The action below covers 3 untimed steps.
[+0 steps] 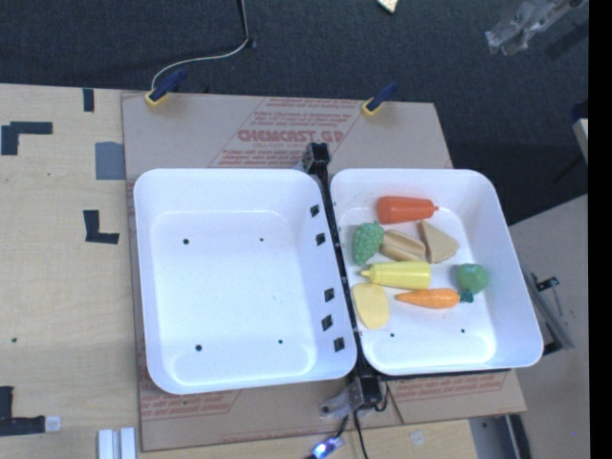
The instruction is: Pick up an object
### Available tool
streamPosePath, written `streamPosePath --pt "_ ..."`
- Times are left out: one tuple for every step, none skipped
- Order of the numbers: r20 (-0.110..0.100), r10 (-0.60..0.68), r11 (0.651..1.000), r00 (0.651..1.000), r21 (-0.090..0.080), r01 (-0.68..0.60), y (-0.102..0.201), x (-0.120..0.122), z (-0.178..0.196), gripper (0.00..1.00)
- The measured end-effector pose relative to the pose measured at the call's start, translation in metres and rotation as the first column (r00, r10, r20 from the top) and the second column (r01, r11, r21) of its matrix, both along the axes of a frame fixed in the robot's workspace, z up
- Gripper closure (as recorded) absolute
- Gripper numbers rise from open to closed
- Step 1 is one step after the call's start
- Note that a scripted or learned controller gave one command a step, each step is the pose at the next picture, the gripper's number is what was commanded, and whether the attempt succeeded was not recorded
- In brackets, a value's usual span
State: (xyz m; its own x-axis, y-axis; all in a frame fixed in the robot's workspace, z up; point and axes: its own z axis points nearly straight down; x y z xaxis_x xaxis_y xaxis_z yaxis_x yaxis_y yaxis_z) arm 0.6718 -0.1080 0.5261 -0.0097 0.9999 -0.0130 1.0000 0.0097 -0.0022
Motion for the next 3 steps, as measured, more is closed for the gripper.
streamPosePath --pt "0.001 0.001 1.000 1.000 -0.001 -0.001 0.001 0.000 0.010 1.00" --pt "0.001 0.002 1.000 1.000 -0.003 -0.002 0.001 0.001 0.020 1.00" --pt "0.001 0.003 1.000 1.000 -0.004 -0.003 0.002 0.001 0.030 1.00"
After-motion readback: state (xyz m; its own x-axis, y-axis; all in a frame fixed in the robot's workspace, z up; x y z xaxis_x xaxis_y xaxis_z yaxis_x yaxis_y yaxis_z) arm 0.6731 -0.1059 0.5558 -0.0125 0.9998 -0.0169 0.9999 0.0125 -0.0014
